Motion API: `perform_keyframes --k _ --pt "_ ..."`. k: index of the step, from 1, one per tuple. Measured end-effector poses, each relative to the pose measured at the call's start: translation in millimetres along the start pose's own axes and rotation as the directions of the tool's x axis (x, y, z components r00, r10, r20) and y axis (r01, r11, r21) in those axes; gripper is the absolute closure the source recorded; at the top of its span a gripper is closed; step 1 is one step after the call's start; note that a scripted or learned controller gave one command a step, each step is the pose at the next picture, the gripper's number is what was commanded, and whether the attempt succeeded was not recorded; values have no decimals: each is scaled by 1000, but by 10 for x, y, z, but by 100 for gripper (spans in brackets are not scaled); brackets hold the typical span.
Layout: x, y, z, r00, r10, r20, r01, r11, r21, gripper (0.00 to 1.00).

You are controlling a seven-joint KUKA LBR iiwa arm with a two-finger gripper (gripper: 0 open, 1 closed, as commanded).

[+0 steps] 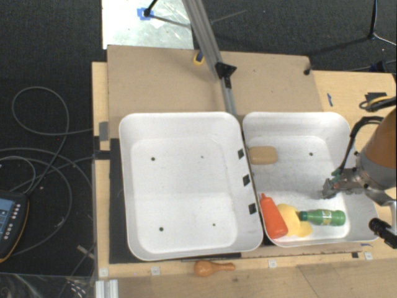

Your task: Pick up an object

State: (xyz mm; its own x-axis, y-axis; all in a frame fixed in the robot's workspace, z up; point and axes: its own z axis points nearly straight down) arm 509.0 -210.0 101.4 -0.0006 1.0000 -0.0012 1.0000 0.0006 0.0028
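Hovering: the arm (379, 160) reaches in from the right, and the gripper (335, 187) hangs over the right bin (291, 126), just above and beside the cluster at its near edge.
Jaws: too small and dark here to call; I cannot tell whether they stand wide or narrow, and nothing shows between them.
Target, most likely: the green bottle (322, 216), lying on its side near the front wall of the right bin, closest to the gripper.
Neighbours: a yellow piece (290, 218) touches the bottle's neck end, and an orange-red bottle (272, 216) lies against that, hard by the wall between the bins.
Doing it well: I'd come straight down on the bottle's body, away from the yellow piece, closing across its narrow width so it cannot roll out.
In the way: the bin's front wall sits close behind the bottle, and the packed neighbours leave little room on the left side.
Elsewhere: a tan block (263, 154) lies apart near the divider; the left bin (180, 126) sits beside; a small brown pear shape (213, 267) rests on the bench (260, 79) in front.
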Motion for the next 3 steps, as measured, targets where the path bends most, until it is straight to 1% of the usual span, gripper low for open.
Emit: perform_keyframes --k 1,2,3 --pt "51 9 -622 1000 -5 2 5 1000 -5 100" --pt "-5 -48 -1215 1000 -5 2 5 1000 -5 100" --pt "-10 -31 -1505 1000 -5 1 5 1000 -3 100"
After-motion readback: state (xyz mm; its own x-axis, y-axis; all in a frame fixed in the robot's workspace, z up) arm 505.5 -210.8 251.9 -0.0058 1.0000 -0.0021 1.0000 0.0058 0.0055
